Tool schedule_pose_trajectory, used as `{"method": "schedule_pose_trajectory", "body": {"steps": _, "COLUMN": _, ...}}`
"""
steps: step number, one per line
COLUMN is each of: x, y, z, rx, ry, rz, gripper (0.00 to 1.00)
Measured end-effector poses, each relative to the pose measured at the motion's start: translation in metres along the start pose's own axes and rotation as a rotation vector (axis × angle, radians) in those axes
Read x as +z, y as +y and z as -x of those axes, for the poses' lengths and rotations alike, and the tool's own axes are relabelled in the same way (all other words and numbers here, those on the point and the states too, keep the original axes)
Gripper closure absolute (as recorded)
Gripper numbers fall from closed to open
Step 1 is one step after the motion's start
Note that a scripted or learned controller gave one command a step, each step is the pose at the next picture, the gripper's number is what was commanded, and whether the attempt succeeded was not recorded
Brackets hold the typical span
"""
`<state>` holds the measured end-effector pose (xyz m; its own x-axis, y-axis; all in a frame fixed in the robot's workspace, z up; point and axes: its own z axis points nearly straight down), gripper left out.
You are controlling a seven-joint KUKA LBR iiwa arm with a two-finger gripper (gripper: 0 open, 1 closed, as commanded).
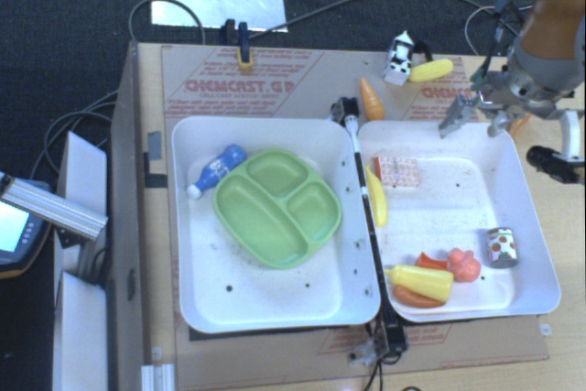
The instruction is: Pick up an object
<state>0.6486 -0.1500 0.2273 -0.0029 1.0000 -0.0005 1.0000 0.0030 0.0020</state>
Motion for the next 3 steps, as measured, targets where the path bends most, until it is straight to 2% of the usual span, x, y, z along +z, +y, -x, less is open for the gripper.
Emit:
{"method": "schedule_pose_trajectory", "body": {"steps": 1, "x": 0.039, "y": -0.030, "z": -0.062, "rx": -0.002, "ry": 0.002, "rz": -0.002, "gripper": 0.00}}
{"method": "schedule_pose_trajectory", "body": {"steps": 2, "x": 0.043, "y": -0.099, "z": -0.088, "rx": 0.001, "ry": 0.001, "rz": -0.001, "gripper": 0.00}}
{"method": "schedule_pose_trajectory", "body": {"steps": 3, "x": 0.143, "y": -0.096, "z": -0.064, "rx": 0.003, "ry": -0.001, "rz": -0.001, "gripper": 0.00}}
